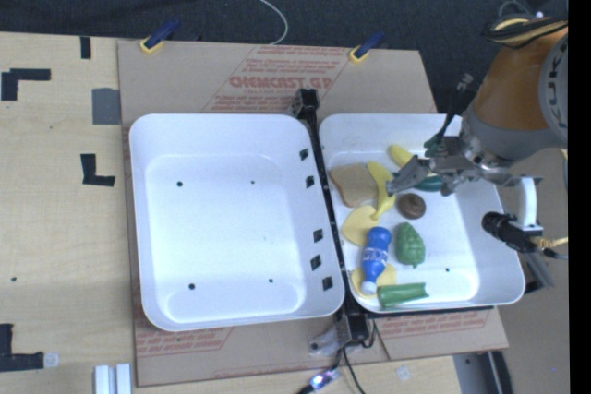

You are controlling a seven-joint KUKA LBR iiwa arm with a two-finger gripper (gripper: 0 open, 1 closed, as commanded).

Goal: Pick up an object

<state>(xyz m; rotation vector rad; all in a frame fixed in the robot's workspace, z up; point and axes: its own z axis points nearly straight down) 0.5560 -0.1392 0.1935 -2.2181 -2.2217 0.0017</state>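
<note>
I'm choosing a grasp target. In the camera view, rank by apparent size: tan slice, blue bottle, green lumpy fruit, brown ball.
1. Tan slice
2. Blue bottle
3. Green lumpy fruit, near the bottle in size, so that order is unsure
4. Brown ball

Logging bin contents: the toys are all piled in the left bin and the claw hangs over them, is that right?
Not quite. In the camera view the toys, such as the blue bottle and green lump, lie in the right bin, with the claw over them.

The arm (540, 97) was grey with a broad orange band above the wrist. Its claw (406, 180) was dark grey metal, and a black cable ran alongside.
</note>
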